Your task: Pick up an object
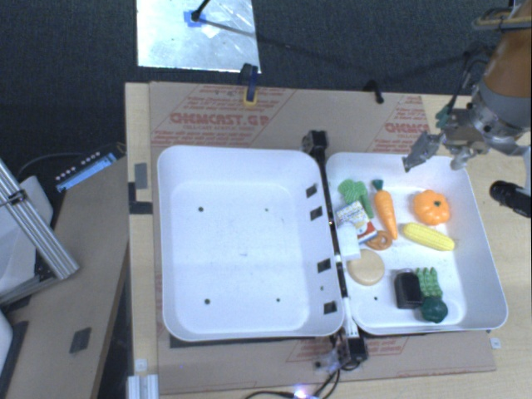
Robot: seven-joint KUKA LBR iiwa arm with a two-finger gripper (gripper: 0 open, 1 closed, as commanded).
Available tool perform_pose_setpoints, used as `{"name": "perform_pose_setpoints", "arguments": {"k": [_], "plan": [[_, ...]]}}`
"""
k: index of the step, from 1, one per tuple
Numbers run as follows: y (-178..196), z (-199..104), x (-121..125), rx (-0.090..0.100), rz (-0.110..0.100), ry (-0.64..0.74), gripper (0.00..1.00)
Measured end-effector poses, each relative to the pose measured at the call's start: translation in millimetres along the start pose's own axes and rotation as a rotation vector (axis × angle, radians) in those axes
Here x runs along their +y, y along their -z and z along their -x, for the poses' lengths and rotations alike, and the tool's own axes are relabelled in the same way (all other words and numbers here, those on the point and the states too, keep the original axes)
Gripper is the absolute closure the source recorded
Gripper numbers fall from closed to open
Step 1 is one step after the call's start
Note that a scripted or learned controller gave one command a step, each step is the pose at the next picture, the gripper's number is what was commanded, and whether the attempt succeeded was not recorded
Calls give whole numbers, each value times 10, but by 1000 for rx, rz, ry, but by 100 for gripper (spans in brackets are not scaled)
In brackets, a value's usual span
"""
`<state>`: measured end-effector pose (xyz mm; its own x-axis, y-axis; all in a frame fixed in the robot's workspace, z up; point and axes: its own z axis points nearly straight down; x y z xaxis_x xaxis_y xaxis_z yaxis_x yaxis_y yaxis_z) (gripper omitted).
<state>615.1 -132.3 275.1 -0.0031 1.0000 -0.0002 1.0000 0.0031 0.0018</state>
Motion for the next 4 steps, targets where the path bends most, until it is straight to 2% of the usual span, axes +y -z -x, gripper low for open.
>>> {"name": "perform_pose_setpoints", "arguments": {"k": [1, 2, 3, 4], "plan": [[-1548, 290, 510, -1, -2, 1, 0], [-1912, -104, 511, 0, 0, 3, 0], [-1902, -394, 185, -5, -1, 2, 0], [-1787, -400, 205, -2, 3, 0, 100]]}}
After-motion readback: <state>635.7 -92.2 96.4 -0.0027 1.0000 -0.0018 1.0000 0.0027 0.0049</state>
